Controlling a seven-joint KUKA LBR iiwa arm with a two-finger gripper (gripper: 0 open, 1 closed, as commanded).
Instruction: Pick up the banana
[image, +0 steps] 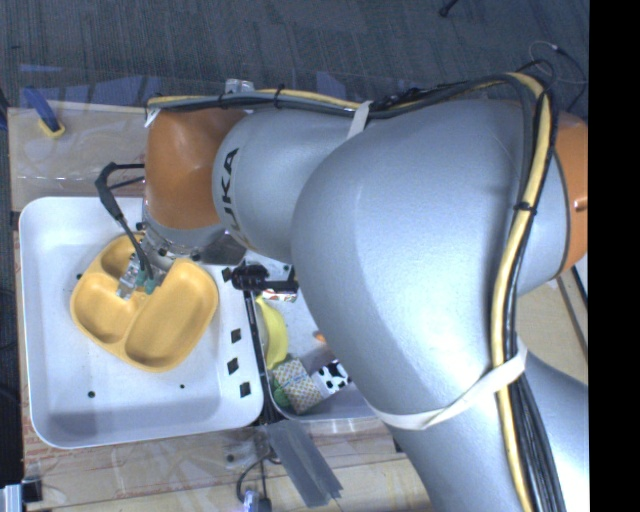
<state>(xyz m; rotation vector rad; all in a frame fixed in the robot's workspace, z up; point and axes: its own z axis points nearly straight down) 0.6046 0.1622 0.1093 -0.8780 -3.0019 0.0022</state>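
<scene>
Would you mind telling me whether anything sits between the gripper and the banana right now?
Yes. The gripper is over the yellow divided dish in the left bin, while the banana lies in the right bin, so the bins' shared wall stands between them.

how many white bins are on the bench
2. One shallow white plastic bin lies on the left, holding a yellow divided plate. The second white bin sits right of it, mostly hidden under the grey arm, with a yellow banana inside.
</scene>
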